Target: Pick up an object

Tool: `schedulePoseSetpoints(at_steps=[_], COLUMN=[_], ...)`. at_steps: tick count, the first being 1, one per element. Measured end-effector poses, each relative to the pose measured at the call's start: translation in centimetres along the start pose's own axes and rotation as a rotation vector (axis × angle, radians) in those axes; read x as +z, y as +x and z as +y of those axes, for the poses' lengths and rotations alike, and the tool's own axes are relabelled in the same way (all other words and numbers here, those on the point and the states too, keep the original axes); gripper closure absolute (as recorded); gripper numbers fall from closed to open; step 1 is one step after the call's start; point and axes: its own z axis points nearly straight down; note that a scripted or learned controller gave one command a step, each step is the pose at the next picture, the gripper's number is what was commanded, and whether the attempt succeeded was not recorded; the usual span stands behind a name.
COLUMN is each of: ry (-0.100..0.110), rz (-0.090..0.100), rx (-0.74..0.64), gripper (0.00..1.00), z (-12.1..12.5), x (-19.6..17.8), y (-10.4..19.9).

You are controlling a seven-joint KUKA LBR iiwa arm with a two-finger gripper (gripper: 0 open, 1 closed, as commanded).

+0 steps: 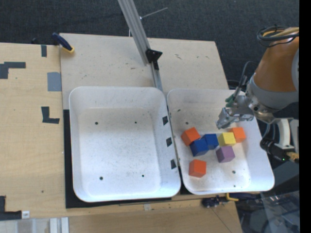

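Observation:
Several small blocks lie in the right bin [194, 101]: an orange one [190, 135], a blue one [204, 143], a yellow one [227, 139], a purple one [225, 153], another orange one [197, 168] nearer the front, and a further orange one [238, 133] by the bin's right side. My gripper [225, 121] hangs over the right part of that bin, just above and behind the yellow block. I see no block between its fingers.
The left bin [116, 144] sits beside the right one, divided from it by a shared rim. A metal rail [137, 28] slants down from the top to the bins' back edge. The arm's orange band [274, 67] fills the right side.

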Motion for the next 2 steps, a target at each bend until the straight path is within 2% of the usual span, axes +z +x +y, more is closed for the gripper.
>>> schedulePoseSetpoints(at_steps=[1,2], ry=[0.000,0.000], rz=[0.000,0.001], rx=[0.000,-0.003], gripper=[1.00,1.00], z=[-0.5,-1.5], x=[0.6,0.7], y=[4.3,10.6])
